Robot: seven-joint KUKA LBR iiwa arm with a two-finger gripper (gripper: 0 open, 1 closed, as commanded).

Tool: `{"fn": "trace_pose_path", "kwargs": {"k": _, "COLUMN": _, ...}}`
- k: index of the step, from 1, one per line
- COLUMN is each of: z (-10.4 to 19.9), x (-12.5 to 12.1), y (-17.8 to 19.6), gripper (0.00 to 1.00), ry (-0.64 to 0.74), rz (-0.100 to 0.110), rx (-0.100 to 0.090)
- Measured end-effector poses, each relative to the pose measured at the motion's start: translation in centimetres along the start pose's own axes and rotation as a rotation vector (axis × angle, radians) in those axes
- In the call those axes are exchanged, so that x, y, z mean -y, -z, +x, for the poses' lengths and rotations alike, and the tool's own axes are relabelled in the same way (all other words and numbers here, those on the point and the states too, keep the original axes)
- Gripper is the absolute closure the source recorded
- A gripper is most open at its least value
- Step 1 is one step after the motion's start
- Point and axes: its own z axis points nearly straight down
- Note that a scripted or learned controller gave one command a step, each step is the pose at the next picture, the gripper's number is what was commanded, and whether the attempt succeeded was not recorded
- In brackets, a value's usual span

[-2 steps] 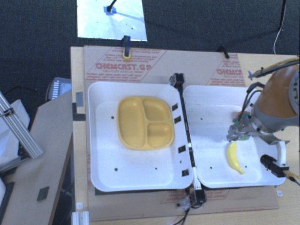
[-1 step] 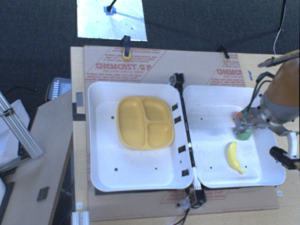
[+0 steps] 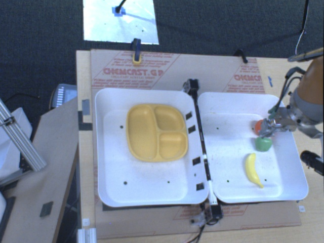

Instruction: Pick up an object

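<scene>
In the right bin [image 3: 233, 186] lie a yellow banana [image 3: 252, 170], a green round object [image 3: 263, 144] and an orange-red object [image 3: 258, 127] just above the green one. My gripper [image 3: 269, 126] reaches in from the right edge and sits low at the orange-red object, right beside or touching it. The gripper body hides part of that object.
The left bin [image 3: 114, 181] holds a yellow divided plate [image 3: 156, 132]. A black divider with clips [image 3: 197, 146] runs between the bins. Cardboard lies under both bins. A metal frame stands at the far left [image 3: 17, 140].
</scene>
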Motion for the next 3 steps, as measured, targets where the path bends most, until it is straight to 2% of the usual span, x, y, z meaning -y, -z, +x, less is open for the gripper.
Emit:
{"fn": "trace_pose_path", "kwargs": {"k": 1, "z": -0.1, "x": -0.2, "y": 5.0, "gripper": 1.0, "ry": 0.0, "rz": -0.001, "rx": 0.0}}
{"fn": "trace_pose_path", "kwargs": {"k": 2, "z": 4.7, "x": -0.9, "y": 5.5, "gripper": 1.0, "ry": 0.005, "rz": 0.003, "rx": -0.003}}
{"fn": "trace_pose_path", "kwargs": {"k": 3, "z": 11.1, "x": -0.7, "y": 4.9, "gripper": 1.0, "ry": 0.007, "rz": 0.005, "rx": -0.004}}
